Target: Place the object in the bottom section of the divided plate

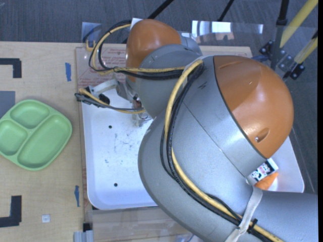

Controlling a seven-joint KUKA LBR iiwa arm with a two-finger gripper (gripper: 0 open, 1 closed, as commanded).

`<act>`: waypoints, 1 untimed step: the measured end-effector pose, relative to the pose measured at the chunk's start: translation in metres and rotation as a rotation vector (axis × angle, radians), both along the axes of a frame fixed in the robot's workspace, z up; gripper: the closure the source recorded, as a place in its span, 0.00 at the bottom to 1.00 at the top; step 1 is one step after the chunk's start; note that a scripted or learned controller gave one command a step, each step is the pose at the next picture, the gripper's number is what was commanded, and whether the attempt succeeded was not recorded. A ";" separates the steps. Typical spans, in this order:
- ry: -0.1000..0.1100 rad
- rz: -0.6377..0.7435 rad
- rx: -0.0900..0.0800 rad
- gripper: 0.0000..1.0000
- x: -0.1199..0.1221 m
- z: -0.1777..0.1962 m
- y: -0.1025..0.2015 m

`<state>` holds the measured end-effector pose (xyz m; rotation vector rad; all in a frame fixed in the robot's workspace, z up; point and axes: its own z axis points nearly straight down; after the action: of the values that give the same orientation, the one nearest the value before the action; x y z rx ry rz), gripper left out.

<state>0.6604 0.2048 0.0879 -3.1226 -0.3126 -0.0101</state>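
A light green divided plate [34, 133] lies on the wooden bench at the left, with two small sections at its upper left and one large section at its lower right. The grey and orange arm reaches across the white bin [108, 155] from the right. Its wrist end [132, 97] hangs over the bin's upper part, with yellow and black cables looping around it. An orange object [267, 181] with a black and white label peeks out under the arm at the lower right, inside the right bin.
The arm's bulk covers most of both bins. Blue tape marks [67, 70] and black corner marks [12, 67] lie on the wooden bench around the plate. Dark floor and stand legs lie beyond the bench's far edge.
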 end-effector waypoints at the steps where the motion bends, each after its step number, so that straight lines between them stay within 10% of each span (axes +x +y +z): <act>1: 0.004 -0.001 -0.002 1.00 -0.002 0.026 0.019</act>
<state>0.6588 0.2240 0.1135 -3.1243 -0.3114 -0.0041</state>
